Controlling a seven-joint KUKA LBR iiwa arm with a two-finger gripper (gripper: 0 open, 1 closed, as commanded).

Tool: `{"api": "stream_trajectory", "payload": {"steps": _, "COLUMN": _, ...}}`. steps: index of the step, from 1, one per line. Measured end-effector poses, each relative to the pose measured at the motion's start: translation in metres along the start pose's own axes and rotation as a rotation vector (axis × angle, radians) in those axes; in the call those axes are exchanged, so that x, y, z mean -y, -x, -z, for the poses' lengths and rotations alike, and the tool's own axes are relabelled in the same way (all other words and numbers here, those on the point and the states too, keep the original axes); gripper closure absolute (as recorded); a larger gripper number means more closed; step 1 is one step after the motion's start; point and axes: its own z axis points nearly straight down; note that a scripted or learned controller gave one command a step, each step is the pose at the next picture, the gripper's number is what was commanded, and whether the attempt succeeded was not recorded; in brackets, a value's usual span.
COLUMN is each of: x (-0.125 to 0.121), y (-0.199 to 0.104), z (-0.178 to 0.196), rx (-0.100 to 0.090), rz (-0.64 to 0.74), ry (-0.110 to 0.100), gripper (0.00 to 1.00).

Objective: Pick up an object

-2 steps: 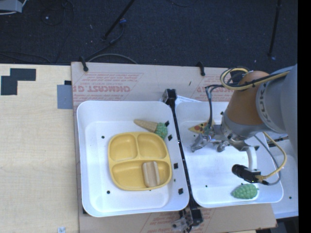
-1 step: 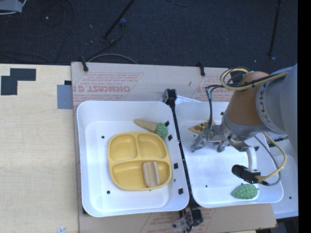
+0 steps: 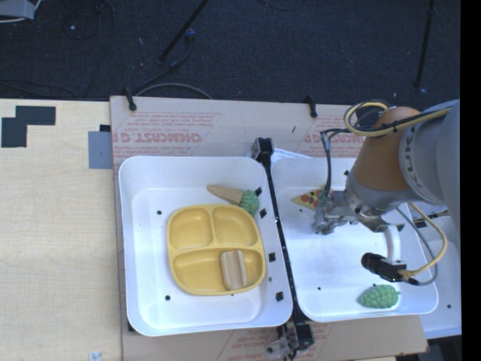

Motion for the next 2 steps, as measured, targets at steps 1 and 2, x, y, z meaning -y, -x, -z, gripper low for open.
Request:
{"api": "stream_trajectory", "payload": {"steps": 1, "x": 0.004, "y": -0.005, "z": 0.045, "rx": 0.002, "rz": 0.006, "ry": 0.008, "gripper": 1.0}}
{"api": "stream_trajectory", "payload": {"steps": 2, "x": 0.012, "y": 0.002, "z": 0.095, "rx": 0.002, "rz": 0.0, "ry": 0.007, "gripper": 1.0}}
